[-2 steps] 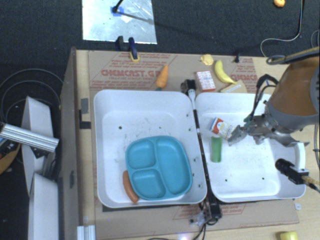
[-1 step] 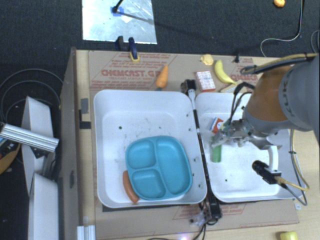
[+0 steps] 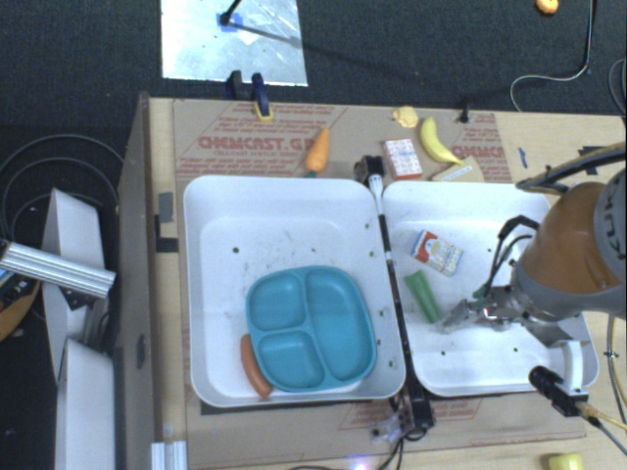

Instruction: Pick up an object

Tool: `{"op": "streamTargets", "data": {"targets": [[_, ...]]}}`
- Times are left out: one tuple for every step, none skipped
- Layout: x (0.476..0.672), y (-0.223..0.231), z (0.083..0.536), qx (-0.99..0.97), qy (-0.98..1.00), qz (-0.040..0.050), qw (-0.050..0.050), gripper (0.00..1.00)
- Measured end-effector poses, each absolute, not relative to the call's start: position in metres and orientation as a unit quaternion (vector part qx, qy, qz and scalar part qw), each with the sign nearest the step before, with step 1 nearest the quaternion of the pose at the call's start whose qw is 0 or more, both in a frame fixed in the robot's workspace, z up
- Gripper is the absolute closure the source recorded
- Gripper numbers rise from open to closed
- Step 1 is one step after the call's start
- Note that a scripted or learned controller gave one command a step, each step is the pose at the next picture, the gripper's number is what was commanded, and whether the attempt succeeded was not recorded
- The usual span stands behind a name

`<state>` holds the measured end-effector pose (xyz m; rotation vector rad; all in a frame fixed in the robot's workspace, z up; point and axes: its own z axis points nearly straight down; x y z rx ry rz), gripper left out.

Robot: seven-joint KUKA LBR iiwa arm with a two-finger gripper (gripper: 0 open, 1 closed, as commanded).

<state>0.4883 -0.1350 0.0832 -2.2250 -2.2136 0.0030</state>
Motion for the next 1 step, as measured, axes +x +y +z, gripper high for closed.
{"op": "streamTargets", "data": {"targets": [[0.5843,-0.1264,0.0858,-0.704,-0.71,-0.0031,-0.004,0.0]]}}
